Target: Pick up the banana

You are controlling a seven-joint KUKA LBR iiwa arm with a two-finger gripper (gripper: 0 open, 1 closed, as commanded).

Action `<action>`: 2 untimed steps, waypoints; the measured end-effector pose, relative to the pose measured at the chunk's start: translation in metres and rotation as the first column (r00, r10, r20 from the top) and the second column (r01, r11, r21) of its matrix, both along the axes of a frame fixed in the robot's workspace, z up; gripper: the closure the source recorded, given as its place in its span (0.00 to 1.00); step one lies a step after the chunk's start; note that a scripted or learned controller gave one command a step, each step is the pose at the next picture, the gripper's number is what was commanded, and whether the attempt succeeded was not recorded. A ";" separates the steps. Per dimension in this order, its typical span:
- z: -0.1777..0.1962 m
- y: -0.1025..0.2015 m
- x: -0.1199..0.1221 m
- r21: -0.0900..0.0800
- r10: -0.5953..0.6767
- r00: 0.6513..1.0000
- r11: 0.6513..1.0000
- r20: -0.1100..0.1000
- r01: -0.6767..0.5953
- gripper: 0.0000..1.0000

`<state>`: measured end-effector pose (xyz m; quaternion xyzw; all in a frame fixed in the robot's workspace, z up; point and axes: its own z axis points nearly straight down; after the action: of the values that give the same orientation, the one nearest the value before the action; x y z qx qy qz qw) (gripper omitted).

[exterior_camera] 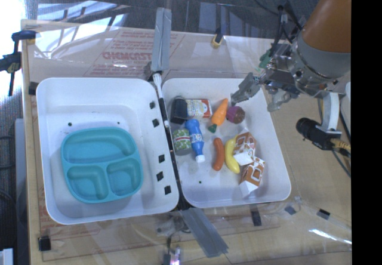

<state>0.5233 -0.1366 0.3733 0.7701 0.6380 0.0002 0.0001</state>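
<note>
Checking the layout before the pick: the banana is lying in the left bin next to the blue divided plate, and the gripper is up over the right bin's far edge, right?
Not quite. In the camera view the banana lies in the right bin, beside the hot dog, while the blue divided plate sits in the left bin. The gripper is over the right bin's far edge, as you said.

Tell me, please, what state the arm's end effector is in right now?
End effector: open, holding nothing, above the right white bin's far edge, apart from the small yellow banana.
</note>
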 end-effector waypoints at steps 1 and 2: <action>-0.145 -0.037 0.025 0.002 0.130 0.991 0.991 -0.006 -0.130 0.00; -0.245 -0.062 -0.031 0.003 0.262 0.965 0.965 -0.004 -0.262 0.00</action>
<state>0.4922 -0.1984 0.1286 0.6789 0.7342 -0.0010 -0.0022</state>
